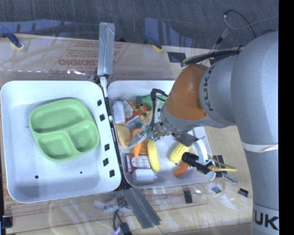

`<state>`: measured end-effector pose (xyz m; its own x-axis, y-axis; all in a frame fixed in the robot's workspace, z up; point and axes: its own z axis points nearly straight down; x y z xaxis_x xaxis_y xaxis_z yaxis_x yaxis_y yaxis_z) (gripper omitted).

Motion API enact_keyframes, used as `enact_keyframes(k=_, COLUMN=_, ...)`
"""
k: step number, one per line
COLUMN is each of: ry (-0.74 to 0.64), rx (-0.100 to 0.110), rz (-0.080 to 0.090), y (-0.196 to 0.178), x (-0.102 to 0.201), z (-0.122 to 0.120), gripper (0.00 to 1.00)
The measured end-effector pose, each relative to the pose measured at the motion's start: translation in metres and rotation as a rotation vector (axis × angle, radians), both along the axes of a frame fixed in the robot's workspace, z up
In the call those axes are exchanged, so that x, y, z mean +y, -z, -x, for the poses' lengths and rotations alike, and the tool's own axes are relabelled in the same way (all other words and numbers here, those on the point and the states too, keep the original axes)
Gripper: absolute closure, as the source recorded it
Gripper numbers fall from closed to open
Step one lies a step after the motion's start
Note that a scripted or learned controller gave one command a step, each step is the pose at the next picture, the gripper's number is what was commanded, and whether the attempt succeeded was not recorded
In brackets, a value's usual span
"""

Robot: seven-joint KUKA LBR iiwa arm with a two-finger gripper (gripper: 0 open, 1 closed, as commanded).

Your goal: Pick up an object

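Over right bin (118, 88): jaws (148, 133) among glossy toy clutter, state unclear; smooth yellow banana (153, 156) nearby.

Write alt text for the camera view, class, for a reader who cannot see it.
A grey KUKA arm with an orange band reaches from the right, its end effector low over the right bin, which is crowded with small items including a banana. The left bin holds a green divided plate.
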<state>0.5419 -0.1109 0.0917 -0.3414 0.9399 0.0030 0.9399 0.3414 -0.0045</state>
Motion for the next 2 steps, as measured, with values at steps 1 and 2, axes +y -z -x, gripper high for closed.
enact_keyframes(k=1, ry=-0.004, rx=0.001, rz=0.001, y=-0.010, x=0.000, z=0.000, gripper=1.00)
enact_keyframes(k=2, ry=0.026, rx=-0.006, rz=0.001, y=-0.102, x=0.054, z=-0.058, gripper=1.00)
